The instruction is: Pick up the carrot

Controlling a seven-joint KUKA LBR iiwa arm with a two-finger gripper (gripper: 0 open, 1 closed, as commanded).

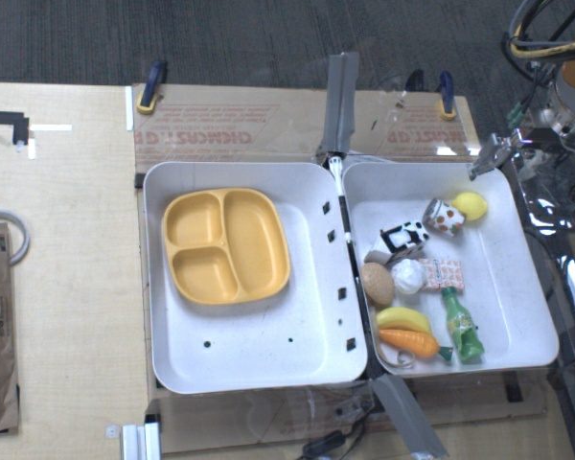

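You have the carrot (408, 342) lying untouched near the front edge of the right bin (517, 286), just below the banana (403, 318) and left of the green bottle (463, 329). By my judgement, all of the pick remains: approach, descent, grasp, lift. Your gripper (491, 155) sits at that bin's far right corner, well apart from the carrot; its opening cannot be told, and nothing shows in its grasp.

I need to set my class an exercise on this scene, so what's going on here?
A robot arm is meant to pick up the carrot, which lies near the front of the right bin among other toy foods, next to a banana and a green bottle. The claw sits off at the bin's far right corner. The left bin holds a yellow divided plate.
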